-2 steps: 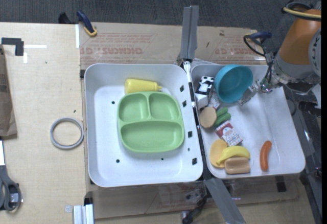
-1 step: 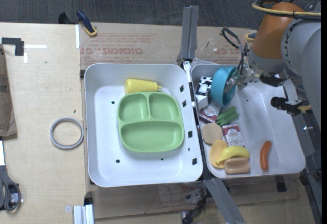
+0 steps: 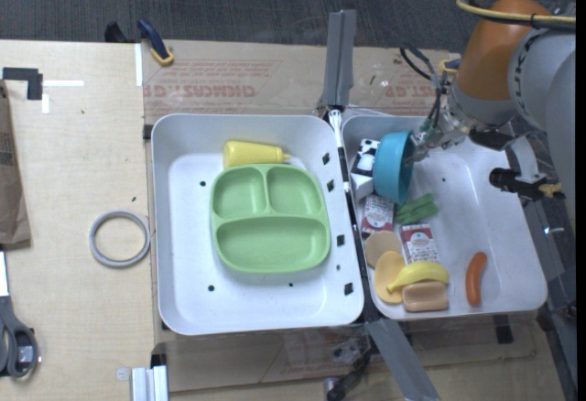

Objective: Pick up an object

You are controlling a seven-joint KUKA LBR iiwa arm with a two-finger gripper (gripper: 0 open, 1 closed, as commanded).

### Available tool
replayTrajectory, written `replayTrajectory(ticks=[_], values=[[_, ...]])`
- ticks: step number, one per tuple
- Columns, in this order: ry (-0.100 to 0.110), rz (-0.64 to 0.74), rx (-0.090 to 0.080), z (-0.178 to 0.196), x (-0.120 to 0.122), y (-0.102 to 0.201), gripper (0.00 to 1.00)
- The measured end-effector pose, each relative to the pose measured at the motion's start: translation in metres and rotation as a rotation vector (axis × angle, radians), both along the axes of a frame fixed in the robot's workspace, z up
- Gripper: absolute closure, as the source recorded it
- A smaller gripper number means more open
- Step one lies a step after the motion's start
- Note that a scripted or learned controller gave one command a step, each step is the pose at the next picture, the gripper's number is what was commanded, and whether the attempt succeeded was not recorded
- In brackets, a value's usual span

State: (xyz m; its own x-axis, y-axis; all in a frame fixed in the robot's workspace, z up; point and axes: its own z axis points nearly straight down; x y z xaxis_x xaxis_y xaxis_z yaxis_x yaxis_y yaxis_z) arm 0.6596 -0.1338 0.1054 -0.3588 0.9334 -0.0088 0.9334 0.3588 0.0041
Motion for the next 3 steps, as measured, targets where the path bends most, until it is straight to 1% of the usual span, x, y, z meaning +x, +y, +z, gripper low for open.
replayTrajectory(ticks=[1, 2, 3], values=[[-0.005, 0.181, -0.002, 0.091, 0.002, 0.073, 1.0], [0.007, -0.116, 0.004, 0.086, -0.041, 0.092, 1.0], [0.007, -0.213, 0.005, 0.154, -0.057, 0.053, 1.0]])
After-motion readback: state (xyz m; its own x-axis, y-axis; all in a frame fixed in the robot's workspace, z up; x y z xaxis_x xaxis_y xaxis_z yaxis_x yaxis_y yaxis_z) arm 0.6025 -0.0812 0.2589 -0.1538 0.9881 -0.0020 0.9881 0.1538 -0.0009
